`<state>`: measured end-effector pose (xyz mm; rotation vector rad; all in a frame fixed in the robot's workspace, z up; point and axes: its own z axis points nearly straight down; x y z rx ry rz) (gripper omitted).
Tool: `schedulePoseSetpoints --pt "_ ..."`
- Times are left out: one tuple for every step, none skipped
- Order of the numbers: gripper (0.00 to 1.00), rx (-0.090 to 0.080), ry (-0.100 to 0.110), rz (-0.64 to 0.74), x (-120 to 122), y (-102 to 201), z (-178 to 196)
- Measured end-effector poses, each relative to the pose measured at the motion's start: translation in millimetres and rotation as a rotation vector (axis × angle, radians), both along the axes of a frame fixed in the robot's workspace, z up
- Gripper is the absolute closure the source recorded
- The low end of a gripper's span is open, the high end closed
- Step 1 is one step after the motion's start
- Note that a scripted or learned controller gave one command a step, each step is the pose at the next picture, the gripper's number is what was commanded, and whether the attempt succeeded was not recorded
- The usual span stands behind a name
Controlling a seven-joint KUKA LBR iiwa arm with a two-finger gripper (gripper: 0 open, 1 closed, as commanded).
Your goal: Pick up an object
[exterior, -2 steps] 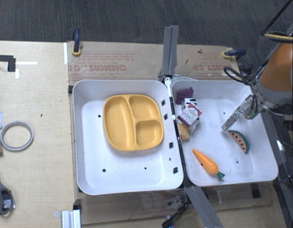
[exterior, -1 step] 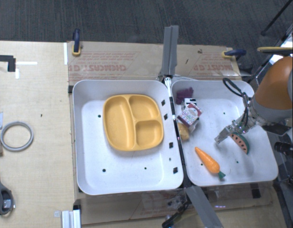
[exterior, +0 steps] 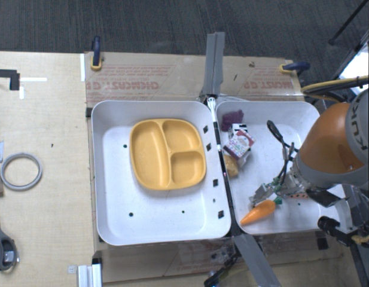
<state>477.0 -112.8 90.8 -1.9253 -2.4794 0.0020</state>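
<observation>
One orange plastic carrot lies at the lower edge of the right white bin, lower right of frame. Just above it hovers the hand; its grip I cannot tell. Descending off-centre could nudge the carrot against the wall.

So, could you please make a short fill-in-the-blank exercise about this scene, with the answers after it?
1. The yellow divided plate lies in the ____ bin of the camera view.
2. The plate has ____ compartments.
3. The toy carrot lies near the ____ edge of the right bin.
4. The gripper is just above the ____.

Missing words: left; three; front; carrot
</observation>
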Motion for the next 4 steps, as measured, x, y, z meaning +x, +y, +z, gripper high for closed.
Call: schedulePoseSetpoints --pt "0.00 -0.002 -0.003 0.290 88 -14 1" --pt "0.00 -0.002 -0.004 0.221 140 -18 1" --pt "0.00 -0.005 -0.004 0.075 182 -3 2" --pt "0.00 -0.003 -0.004 0.129 157 28 102"
